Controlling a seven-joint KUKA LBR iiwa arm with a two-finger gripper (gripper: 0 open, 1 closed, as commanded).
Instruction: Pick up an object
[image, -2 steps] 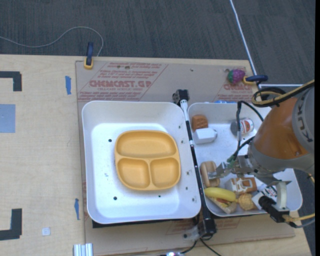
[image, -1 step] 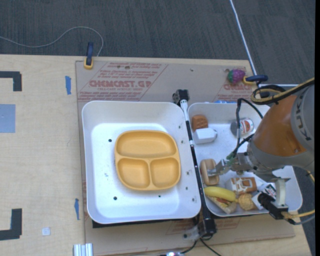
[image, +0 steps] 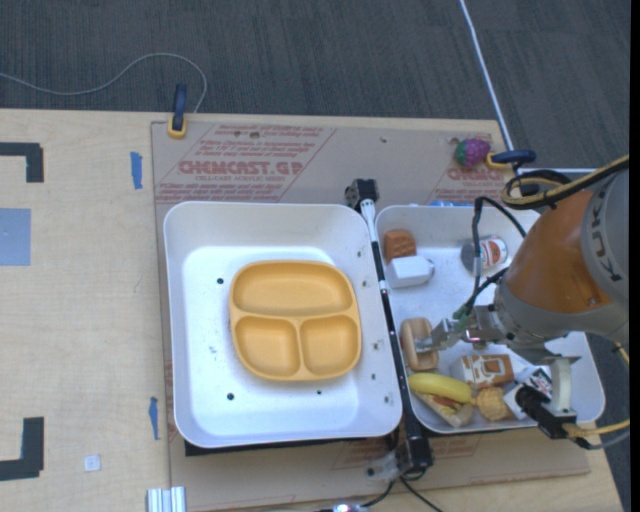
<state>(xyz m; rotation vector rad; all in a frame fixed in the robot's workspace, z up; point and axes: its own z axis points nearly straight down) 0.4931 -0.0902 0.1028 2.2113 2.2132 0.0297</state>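
Observation:
My gripper (image: 437, 342) hangs low over the right bin (image: 440, 222), at the end of the grey and orange arm. Its tip is right beside a tan bun-like toy (image: 412, 343) near the bin's left wall and looks to touch it. Nothing can be seen held in the gripper. Just below lie a yellow banana (image: 440, 385), a small printed box (image: 487, 369) and a round cracker (image: 490, 403). Further back in the bin are a brown bread piece (image: 400, 243), a white block (image: 410, 268) and a can (image: 489, 253), partly hidden by the arm.
The left bin (image: 200, 300) holds a yellow three-part plate (image: 295, 318). A black clamp (image: 361, 191) sits between the bins at the back. Cables and a purple ball (image: 472, 152) lie behind the right bin. The arm covers that bin's right side.

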